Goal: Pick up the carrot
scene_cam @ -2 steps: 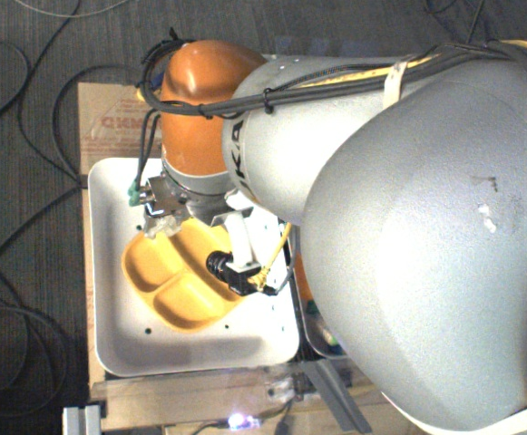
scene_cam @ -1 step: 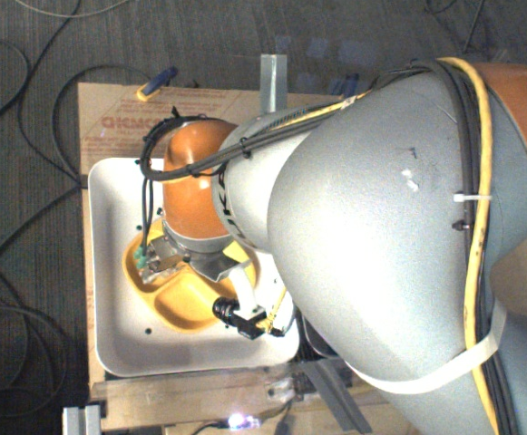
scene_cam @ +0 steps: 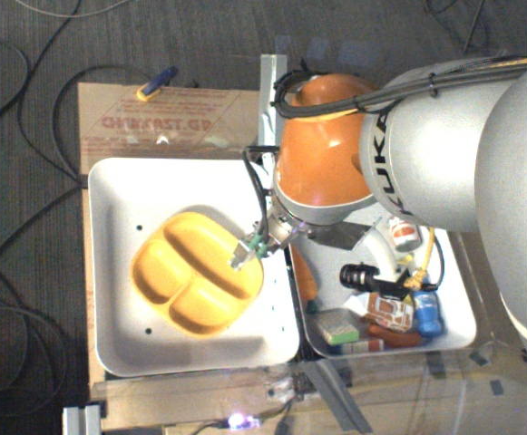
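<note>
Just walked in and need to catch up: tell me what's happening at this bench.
A grey and orange arm reaches in from the right, its pincer low over the yellow divided dish in the left bin. The carrot lies at the left edge of the cluttered right bin, not yet picked up.

Dark grey carpet floor (scene_cam: pixel 154 25) with black cables (scene_cam: pixel 9 270) looping at 9 o'clock and a pale cable (scene_cam: pixel 54 12) at 11. Brown cardboard sheet (scene_cam: pixel 168 120) lies toward 11, blue-yellow clip (scene_cam: pixel 156 82) on its top edge.
</note>
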Controlling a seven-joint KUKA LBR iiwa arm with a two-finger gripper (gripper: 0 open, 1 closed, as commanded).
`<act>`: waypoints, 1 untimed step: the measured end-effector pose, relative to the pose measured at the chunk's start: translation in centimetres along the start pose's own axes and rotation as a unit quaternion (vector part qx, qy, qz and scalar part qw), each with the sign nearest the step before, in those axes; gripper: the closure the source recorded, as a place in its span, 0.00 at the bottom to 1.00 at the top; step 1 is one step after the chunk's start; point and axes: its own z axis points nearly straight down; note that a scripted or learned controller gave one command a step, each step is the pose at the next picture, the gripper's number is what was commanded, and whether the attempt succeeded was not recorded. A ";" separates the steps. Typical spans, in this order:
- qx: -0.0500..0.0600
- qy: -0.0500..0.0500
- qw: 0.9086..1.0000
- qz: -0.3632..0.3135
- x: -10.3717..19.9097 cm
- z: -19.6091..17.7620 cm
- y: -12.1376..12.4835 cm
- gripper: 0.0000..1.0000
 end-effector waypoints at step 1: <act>-0.015 -0.006 0.999 -0.047 2.6 11.2 5.0 1.00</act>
